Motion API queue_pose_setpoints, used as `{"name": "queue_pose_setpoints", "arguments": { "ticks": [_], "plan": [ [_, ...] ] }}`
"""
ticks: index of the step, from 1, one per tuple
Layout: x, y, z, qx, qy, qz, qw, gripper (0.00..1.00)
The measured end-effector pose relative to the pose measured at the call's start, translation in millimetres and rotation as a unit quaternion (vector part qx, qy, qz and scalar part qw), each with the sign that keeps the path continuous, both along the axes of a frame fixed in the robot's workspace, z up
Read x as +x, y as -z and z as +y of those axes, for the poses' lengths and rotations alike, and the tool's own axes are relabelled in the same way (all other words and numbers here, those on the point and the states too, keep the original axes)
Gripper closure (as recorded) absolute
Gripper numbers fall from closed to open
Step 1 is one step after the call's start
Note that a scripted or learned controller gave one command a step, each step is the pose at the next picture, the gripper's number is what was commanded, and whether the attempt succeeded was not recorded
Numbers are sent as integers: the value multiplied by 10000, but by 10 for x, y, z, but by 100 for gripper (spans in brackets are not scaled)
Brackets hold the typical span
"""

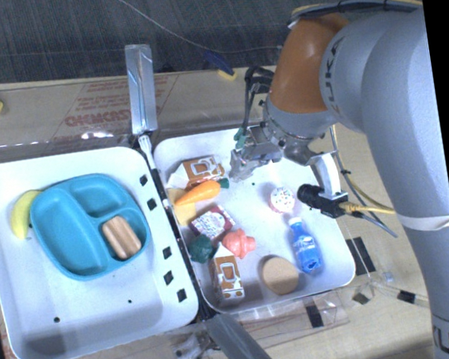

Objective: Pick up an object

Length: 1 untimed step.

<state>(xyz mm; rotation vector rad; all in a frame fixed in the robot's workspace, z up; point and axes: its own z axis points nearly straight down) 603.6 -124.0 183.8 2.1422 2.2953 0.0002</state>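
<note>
My gripper (242,166) hangs over the upper middle of the right bin (338,270), just right of a small orange-and-white carton (201,169). Below the carton lies an orange carrot (196,194). Further down are a red-and-white packet (210,221), a dark green piece (200,248), a pink toy (239,242) and a second carton (227,276). A pink frosted round (282,199), a blue bottle (304,246) and a tan disc (280,275) sit to the right. I see nothing between the fingers.
The left bin (29,329) holds a blue divided plate (61,232) with a brown bread roll (121,237) in its right compartment, and a yellow banana (19,215) at the plate's left edge. A metal divider (140,87) runs between the bins.
</note>
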Motion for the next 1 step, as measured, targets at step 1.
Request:
{"name": "queue_pose_setpoints", "arguments": {
  "ticks": [1],
  "plan": [
    [-9,21,1,3,1,19,10000,0]
  ]
}}
